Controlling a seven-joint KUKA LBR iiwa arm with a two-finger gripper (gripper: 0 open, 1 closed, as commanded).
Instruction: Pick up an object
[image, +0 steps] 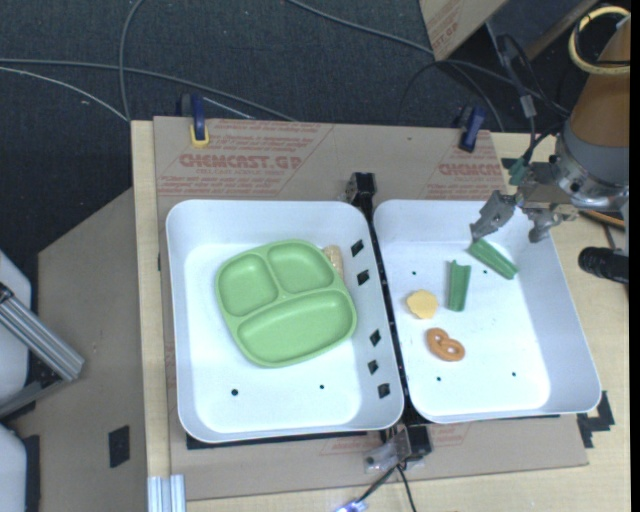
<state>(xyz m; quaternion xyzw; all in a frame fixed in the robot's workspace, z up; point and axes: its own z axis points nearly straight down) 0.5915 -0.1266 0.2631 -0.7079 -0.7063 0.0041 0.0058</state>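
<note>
**End effector over right bin, nothing grasped**

The end effector (518, 222) stands released, fingers spread, at the far right of the right bin (560, 380). A green block (493, 257) lies just beneath its left finger, ungripped. Risk: the tilted block sits off-centre between the fingers, so closing may nudge it aside rather than clamp it.
</note>
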